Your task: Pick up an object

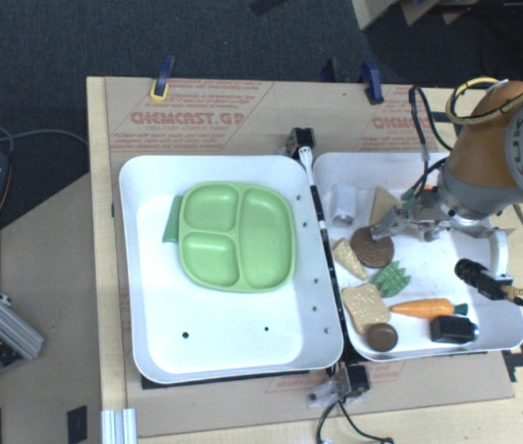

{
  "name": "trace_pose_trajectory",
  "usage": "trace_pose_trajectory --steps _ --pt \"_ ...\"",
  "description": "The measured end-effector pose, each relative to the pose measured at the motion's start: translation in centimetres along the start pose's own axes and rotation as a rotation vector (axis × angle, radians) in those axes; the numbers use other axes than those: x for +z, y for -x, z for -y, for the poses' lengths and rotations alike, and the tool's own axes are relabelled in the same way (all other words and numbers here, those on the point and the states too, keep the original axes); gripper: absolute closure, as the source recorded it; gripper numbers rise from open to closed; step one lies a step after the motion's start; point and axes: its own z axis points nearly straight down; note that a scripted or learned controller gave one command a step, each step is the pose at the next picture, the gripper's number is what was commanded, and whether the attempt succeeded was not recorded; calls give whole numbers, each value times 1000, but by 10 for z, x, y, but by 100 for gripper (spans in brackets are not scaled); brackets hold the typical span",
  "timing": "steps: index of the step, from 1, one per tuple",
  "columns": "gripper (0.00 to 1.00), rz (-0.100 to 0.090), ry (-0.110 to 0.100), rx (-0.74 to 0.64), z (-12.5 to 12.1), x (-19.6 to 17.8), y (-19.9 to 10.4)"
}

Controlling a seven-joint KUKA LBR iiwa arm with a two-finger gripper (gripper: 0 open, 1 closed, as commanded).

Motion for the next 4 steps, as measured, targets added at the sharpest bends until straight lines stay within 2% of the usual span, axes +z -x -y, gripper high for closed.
trace_pose_trajectory --steps 1,3,4 --pt "100 0 8 0 -2 -13 0" --pt "100 3 6 -1 -12 -108 -12" --pt "100 3 6 -1 -14 -141 -12"
